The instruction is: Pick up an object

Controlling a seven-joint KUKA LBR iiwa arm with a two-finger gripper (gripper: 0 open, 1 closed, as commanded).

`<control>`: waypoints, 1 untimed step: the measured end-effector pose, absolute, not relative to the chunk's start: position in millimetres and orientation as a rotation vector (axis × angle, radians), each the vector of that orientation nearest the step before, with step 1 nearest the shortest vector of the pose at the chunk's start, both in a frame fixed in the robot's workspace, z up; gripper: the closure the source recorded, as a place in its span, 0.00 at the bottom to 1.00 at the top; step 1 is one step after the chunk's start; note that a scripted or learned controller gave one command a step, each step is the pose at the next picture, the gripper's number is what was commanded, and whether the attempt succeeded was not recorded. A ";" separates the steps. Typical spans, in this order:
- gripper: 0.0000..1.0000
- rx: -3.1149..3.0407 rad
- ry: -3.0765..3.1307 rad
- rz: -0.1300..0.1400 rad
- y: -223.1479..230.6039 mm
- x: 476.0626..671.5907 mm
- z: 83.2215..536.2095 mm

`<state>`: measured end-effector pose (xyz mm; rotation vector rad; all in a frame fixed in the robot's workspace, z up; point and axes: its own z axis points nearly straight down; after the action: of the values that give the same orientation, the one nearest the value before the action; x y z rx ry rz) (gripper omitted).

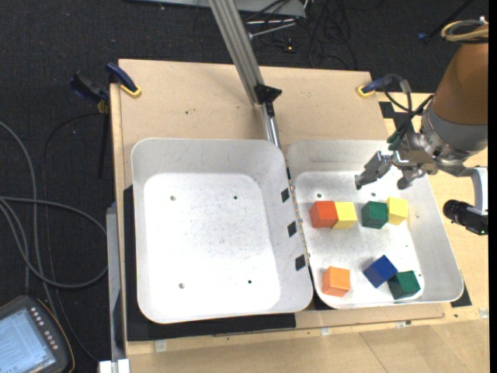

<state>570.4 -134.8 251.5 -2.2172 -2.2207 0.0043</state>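
bench [202, 107] | bins: 2 | blocks: 7, all right bin [439, 243] | tool [386, 174] open, holding nothing

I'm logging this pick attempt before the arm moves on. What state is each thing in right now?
gripper: open, above the right bin, holding nothing
orange cube: in the right bin, touching a yellow cube
green cube: beside a second yellow cube
blue cube: against another green cube
second orange cube: alone, near the front
left bin: flat on the bench
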 end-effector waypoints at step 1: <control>0.00 -2.221 -2.222 0.000 -134.9 571.1 254.0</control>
<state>571.1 -134.9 254.0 -2.2209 -2.2222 0.0001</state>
